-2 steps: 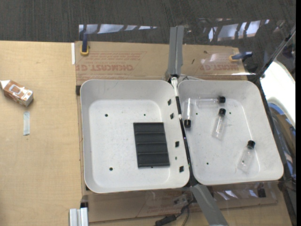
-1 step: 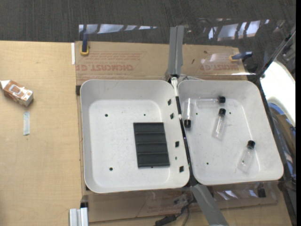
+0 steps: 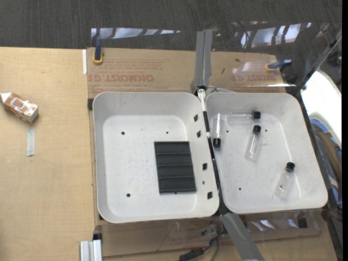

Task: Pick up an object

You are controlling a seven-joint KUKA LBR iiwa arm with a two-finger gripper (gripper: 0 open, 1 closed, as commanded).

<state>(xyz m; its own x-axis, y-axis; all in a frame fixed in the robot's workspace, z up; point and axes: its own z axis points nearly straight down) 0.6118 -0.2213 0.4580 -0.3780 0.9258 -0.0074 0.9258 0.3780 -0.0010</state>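
Bench contents, listed by position relative to the left bin [image 3: 98, 162].

1. Well to the left of the left bin, on the bare wooden bench [image 3: 49, 200], we note a small orange-and-white carton [image 3: 20, 107] lying tilted.
2. Just below that carton, and also well left of the bin, we note a short pale strip [image 3: 30, 143] lying flat.
3. Behind the left bin we record a sheet of brown cardboard [image 3: 141, 72] with red print that reads reversed. A clamp [image 3: 98, 56] grips it above the bin's far left corner.
4. Inside the left bin, slightly right of its centre, we list a black ribbed block [image 3: 175, 167]. It lies flat and is clear of every wall.
5. Immediately right of the left bin, and touching it along the shared edge, we record the right bin [image 3: 318, 173].
6. In the right bin we count four clear vials with black caps:
   - first vial [image 3: 216, 128], close against the wall nearest the left bin, cap towards us;
   - second vial [image 3: 242, 116], lying crosswise near the far wall, cap to the right;
   - third vial [image 3: 253, 144], near the middle, cap at its far end;
   - fourth vial [image 3: 284, 181], farthest from the left bin, cap at its far end.

The four vials lie apart from one another.
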